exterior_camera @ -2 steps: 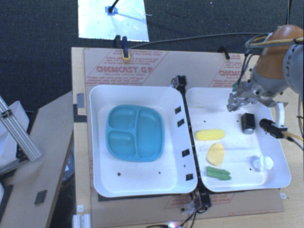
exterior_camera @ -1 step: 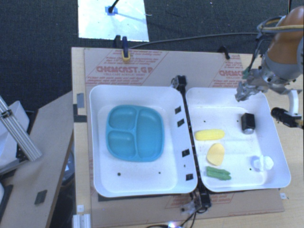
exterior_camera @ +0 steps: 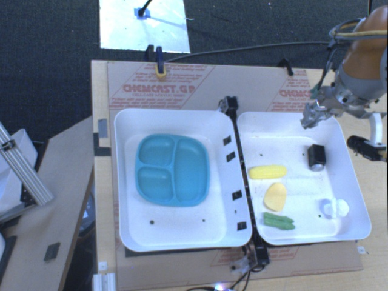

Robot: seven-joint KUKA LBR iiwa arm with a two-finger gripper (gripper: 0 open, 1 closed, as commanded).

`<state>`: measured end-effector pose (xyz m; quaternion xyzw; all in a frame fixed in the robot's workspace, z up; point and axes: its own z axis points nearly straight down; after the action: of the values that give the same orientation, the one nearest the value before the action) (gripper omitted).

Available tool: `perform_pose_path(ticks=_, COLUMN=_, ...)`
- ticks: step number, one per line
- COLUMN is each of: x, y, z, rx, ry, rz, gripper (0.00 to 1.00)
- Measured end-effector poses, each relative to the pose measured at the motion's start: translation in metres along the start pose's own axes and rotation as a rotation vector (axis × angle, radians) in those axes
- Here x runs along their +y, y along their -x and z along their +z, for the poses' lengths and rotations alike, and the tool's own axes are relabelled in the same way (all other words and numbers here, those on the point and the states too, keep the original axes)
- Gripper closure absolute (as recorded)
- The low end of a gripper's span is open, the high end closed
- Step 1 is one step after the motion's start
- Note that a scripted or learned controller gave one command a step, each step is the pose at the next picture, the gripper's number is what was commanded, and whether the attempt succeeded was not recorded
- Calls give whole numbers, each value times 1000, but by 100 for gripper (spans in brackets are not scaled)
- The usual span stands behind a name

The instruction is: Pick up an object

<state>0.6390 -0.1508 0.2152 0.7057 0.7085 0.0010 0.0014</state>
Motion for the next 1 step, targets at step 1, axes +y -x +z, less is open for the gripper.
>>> perform_pose_path(ticks=1, x=-22, y=-47, z=-9, rx=2, ry=-1, rz=-4, gripper=100)
